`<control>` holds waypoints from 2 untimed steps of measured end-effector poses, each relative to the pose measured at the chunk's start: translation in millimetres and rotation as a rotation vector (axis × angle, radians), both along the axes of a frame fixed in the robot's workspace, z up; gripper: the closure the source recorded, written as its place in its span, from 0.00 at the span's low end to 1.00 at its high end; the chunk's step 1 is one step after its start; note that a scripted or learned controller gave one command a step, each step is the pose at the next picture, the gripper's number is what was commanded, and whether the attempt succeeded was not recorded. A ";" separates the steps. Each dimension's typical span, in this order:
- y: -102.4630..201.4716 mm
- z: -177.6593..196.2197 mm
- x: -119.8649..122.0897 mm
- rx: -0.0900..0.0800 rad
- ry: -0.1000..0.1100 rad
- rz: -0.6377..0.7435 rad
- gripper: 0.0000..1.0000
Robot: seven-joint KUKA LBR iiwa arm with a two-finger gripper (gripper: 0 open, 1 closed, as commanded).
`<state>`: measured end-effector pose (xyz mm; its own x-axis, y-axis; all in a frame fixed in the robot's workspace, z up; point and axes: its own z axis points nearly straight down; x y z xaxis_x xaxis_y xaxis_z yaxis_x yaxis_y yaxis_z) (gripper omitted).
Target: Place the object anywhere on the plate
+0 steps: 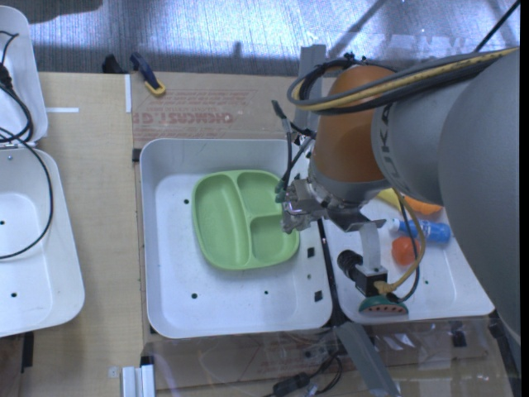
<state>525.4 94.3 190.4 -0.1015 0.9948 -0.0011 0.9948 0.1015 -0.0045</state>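
Cardboard (207, 110) behind two white bins (165, 246) – green plate (240, 217) in one.

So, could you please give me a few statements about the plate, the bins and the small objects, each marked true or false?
1. The green plate lies in the left bin. True.
2. The plate has one undivided well. False: ridges split it into three compartments.
3. The gripper is at the plate's right edge. True.
4. An orange object sits on the plate. False: the orange object lies in the right bin, beside a blue object.
5. The arm's orange band hangs above the divide between the two bins. True.
6. The plate stands upright against the bin wall. False: it lies flat on the bin floor.
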 end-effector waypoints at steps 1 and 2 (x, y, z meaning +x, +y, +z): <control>-0.1 0.0 0.0 0.000 0.000 0.000 0.00; -57.7 0.0 -33.2 -0.001 0.001 -0.287 0.00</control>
<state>492.3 36.7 190.4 0.1842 0.9829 -0.0026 0.9829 -0.1842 -0.0050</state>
